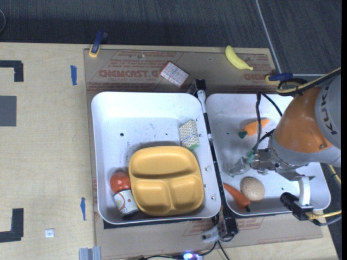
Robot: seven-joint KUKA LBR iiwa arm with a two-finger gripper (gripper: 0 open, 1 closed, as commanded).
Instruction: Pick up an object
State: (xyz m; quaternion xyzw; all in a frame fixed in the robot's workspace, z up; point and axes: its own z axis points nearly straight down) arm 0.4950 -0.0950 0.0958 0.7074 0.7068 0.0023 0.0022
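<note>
The gripper (245,166) was seen lowered into the right bin (321,198), just above a tan egg-shaped object (252,189). An orange carrot (237,195) lay touching that object's left side, and a second orange piece (255,127) sat well apart toward the bin's back. Whether the jaws were open or closed could not be told; the wrist blocked them. Nothing was seen lifted, so the pick was judged not yet done: grasping and raising were left.

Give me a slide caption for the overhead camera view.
KUKA arm's gripper low in the right bin beside a beige egg-shaped object.
</note>
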